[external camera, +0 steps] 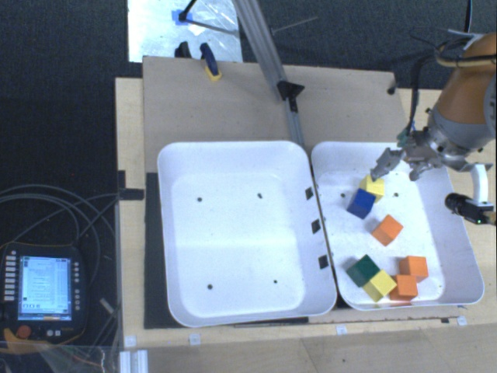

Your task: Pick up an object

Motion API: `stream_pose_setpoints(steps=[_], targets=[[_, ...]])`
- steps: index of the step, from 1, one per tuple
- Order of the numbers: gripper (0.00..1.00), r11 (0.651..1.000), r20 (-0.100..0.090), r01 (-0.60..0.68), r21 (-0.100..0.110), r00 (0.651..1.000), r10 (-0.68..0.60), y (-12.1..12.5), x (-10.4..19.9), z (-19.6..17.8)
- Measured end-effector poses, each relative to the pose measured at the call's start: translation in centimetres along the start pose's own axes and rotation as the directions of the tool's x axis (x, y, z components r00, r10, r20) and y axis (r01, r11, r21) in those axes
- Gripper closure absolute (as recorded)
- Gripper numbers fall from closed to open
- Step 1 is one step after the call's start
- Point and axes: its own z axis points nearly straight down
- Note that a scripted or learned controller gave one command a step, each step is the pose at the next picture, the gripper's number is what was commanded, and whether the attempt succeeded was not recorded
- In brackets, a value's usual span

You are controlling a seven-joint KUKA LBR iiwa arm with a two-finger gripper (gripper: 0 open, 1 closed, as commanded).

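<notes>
Several small blocks lie in the right bin (458, 243). A yellow block (373, 186) touches a blue block (361, 203) near the bin's upper middle. An orange block (387, 229) sits alone below them. At the bin's front, a green block (363, 270), a yellow block (380, 284) and two orange blocks (410, 277) cluster together. My gripper (403, 165) hangs over the back of the right bin, just up and right of the upper yellow block. Its two fingers are spread apart with nothing between them.
The left bin (233, 231) stands beside the right one, a black divider between them. A slanted grey pole (260, 33) crosses the back of the bench. A teach pendant (43, 290) lies at the lower left, off the bench.
</notes>
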Motion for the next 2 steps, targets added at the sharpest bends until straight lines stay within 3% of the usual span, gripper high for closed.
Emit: stream_pose_setpoints(steps=[1,2], targets=[[0.0,1.0,-0.001,0.003,0.001,1.0,-0.003,0.6,0.8,5.1],[0.0,1.0,0.0,0.002,-0.002,1.0,-0.002,0.7,0.9,7.2]])
